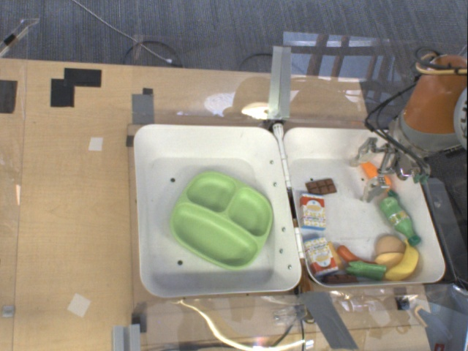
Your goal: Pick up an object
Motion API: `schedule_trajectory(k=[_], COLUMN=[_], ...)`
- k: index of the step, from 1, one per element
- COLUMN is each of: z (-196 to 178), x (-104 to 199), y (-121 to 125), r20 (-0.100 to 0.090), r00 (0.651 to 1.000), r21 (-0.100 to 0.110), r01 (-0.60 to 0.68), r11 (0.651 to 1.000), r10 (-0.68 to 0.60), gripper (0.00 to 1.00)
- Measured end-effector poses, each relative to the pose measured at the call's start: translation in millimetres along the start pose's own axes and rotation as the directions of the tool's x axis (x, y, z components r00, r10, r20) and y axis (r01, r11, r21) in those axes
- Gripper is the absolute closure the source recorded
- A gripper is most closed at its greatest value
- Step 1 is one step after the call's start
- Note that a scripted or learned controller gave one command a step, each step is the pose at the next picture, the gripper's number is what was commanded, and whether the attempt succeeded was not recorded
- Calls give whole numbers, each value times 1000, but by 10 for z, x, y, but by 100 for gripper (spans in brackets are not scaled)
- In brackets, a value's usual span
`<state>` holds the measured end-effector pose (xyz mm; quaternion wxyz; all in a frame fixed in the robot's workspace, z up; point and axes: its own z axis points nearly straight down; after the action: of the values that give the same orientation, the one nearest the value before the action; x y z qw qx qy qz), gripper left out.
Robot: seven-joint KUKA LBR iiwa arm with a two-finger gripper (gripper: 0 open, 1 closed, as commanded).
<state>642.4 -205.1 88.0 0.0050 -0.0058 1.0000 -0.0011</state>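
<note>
End effector (377,172) above right bin (344,141)

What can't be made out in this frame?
- Tool: small and cluttered in the camera view; its finger state is unreadable, as is whether the orange bit beside it is held.
- Arm: cut off by the right edge.
- Cartons: print too small to read.
- Dark item at the right bin's near rim: partly under the green vegetable, unidentifiable.

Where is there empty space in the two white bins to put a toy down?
Left bin: bare white floor all around the green divided plate, widest along its left wall. Right bin: bare across the back, above the chocolate bar. Its front right is crowded: banana, green bottle, cartons, with the gripper above.
</note>
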Motion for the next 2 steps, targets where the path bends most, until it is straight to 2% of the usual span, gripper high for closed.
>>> schedule_trajectory(k=[1,2], z=[-154,-147], x=[-50,-49], y=[20,25], r20=[14,13], r00=[1000,1000], r21=[3,2], r01=[8,8], r11=[1000,1000], r10=[-8,-8], gripper=[100,0])
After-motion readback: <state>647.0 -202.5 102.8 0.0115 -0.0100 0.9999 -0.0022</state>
